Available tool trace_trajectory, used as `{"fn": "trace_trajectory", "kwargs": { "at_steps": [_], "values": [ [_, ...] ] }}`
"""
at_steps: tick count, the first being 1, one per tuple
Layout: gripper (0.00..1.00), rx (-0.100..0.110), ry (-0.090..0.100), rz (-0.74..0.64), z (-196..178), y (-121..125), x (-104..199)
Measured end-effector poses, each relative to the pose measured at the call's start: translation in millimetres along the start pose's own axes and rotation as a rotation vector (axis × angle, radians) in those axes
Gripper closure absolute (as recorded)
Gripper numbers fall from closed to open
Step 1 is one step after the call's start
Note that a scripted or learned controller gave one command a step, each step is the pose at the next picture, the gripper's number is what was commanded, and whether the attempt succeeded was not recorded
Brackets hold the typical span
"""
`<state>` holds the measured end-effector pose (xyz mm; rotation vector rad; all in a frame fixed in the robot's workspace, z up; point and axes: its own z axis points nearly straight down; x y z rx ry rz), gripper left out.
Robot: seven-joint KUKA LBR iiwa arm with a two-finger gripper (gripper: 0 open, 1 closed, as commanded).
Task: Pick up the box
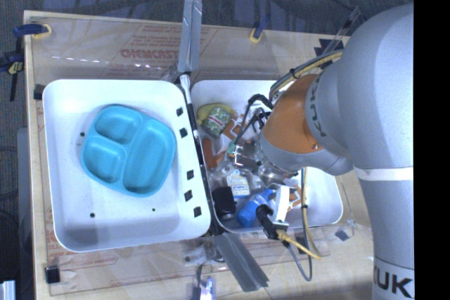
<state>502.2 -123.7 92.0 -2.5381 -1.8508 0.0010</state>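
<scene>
My gripper (241, 159) reaches down into the middle of the right bin (330, 201), below the orange band of the arm. Just in front of it lies a small pale box (239, 187) with a printed label, close to the gripper's tip. Whether they touch is unclear. Much of the bin floor is hidden by the arm.
In the right bin, a green and yellow packet (216, 119) lies at the back left. A black object (223, 201) and a blue object (250, 211) sit at the front. The left bin (63, 172) holds a blue compartment plate (129, 149).
</scene>
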Motion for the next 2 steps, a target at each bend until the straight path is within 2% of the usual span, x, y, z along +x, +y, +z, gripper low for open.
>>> {"fn": "trace_trajectory", "kwargs": {
  "at_steps": [1, 2],
  "values": [
    [1.0, 0.002, -0.002, -0.005, -8.7, -0.2, -0.1],
    [1.0, 0.003, 0.001, -0.041, -99.3, -37.5, 65.0]
  ]
}}
